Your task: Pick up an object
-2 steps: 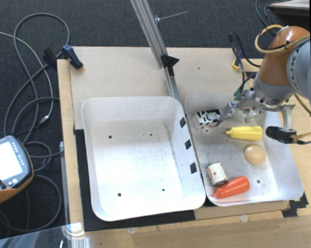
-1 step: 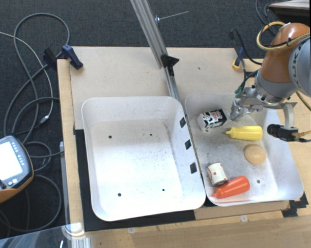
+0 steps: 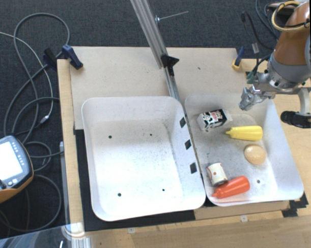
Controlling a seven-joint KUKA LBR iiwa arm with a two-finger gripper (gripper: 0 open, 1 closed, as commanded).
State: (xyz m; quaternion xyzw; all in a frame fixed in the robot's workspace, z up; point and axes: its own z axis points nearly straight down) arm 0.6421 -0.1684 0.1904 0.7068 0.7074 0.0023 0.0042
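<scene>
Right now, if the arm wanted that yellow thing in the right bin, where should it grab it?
Probably across the thick middle of the yellow object, coming straight down from above. It lies flat on its side, long axis roughly left to right, narrowing at the left end. Fingers closing across the short width would fit best; the bin floor looks bare on both long sides. The gripper hovers just above it.

The arm (image 3: 291, 37) is a thick, rounded thing, its upper shell a glossy orange-copper that catches the room light, with a smooth grey collar beneath it. Below that sits a paler metallic wrist block with small fittings and a thin cable or two (one looks greenish) running alongside. The gripper (image 3: 246, 103) is dull silver-grey metal, compact and angular, too small and blurred for any markings to read.
</scene>
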